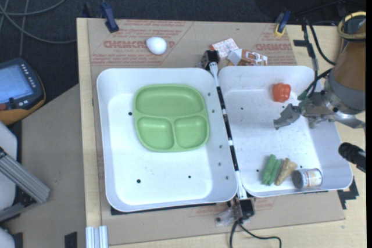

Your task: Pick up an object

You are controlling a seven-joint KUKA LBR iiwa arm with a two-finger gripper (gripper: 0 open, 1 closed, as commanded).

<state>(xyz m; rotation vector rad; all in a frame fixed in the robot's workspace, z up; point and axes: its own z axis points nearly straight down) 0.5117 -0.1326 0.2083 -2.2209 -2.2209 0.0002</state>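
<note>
Claw: the gripper (289,117) hangs over the middle of the right bin (256,81), reaching in from the right; its grey fingers point left and down, and from this angle I cannot tell how far apart they stand. Nothing shows between them.
Arm: grey wrist with an orange band (351,75) above it, dark cables running up along its left side.
Nearest object: a small orange-red pepper (281,92), rounded and glossy, lies just above and left of the claw, apart from it, on the bin floor toward the far wall.
Front objects: a green bean pod (269,169), long and lumpy, lies beside a pale tan piece (285,170) of similar length, the two touching or nearly so; just to their right is a small silver can (307,178) on its side with a printed label, near the bin's near right corner.
Left bin: the left bin (116,142) holds a light green divided plate (172,117), one wide section above two smaller ones.
Bench: behind the bins, a white egg-shaped ball (156,45) rests on the cardboard; crumpled wrappers (238,54) sit by the far edge between the bins.
Clamps: blue clamps (108,15) grip the far edge of the board.
</note>
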